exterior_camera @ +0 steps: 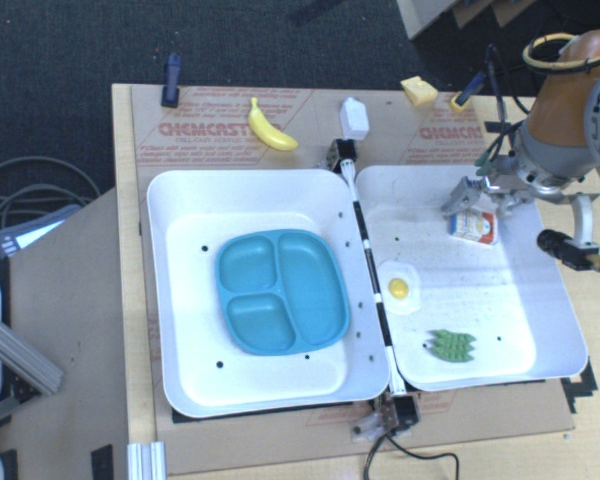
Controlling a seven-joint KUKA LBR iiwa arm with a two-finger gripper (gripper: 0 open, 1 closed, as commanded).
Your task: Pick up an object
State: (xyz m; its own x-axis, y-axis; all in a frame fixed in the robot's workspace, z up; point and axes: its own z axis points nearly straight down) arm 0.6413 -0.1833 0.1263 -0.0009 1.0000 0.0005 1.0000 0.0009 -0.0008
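**Arm low over the right bin's far corner**

The arm reached in from the right, its hand (477, 196) down in the right bin (540, 348), touching or just above a small white and red carton (473, 227). I couldn't tell how its grip stood. The carton lay near the far wall, its long axis roughly crosswise. Nearer lay a fried egg (399, 289) and a green pod (451, 345).

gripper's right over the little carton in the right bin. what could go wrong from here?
1. The gripper sits at the top edge of the small carton, not centred over it; closing there may nudge or tip it rather than grasp it.
2. The carton lies near the far wall of the right bin, so a push could jam it there.
3. The fried egg toy and green pea pod lie apart, so they are unlikely to interfere.
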